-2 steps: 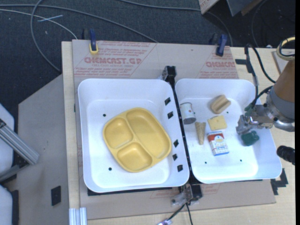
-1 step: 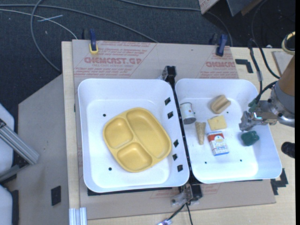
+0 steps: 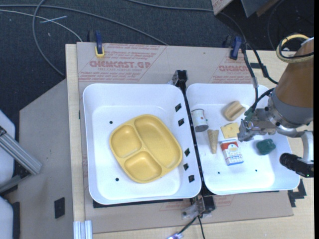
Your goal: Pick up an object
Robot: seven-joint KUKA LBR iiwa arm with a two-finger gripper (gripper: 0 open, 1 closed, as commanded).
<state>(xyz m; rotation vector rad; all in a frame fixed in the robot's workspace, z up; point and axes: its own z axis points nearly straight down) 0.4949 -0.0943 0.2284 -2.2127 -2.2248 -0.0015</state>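
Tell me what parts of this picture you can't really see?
- Gripper: too small and blurred in the camera view to tell its fingers.
- Yellow cheese wedge: its right end sits under the gripper.
- Red and white box: label too small to read.
- Arm: cut off by the right edge.

1 fixed camera looks down from above the tabletop (image 3: 124,59) at a slight slant, far enough back to take in both white bins, the left bin (image 3: 94,148) and the right bin (image 3: 259,176), along with dark floor beyond the far edge. The arm (image 3: 294,91) enters from the right side of the frame.
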